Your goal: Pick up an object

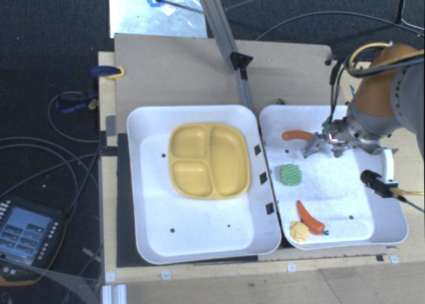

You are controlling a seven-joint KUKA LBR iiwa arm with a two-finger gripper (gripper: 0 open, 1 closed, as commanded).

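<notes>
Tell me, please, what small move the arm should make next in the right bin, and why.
Probably a short shift toward the orange sausage-shaped piece and then down onto it. The pincer sits right beside its end at the far side of the right bin, while the green ball and the carrot lie nearer the camera.

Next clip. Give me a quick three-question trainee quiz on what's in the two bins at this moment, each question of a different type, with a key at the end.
1. True or false: the yellow divided plate lies in the right bin.
2. Multiple choice: which object lies nearest the gripper? A) green ball B) orange sausage-shaped piece C) yellow lump
3. Fill in: the red-orange carrot-like piece lies beside the yellow lump near the right bin's ____ edge.

Key:
1. False; it lies in the left bin.
2. B
3. front (bottom of the view)
</notes>
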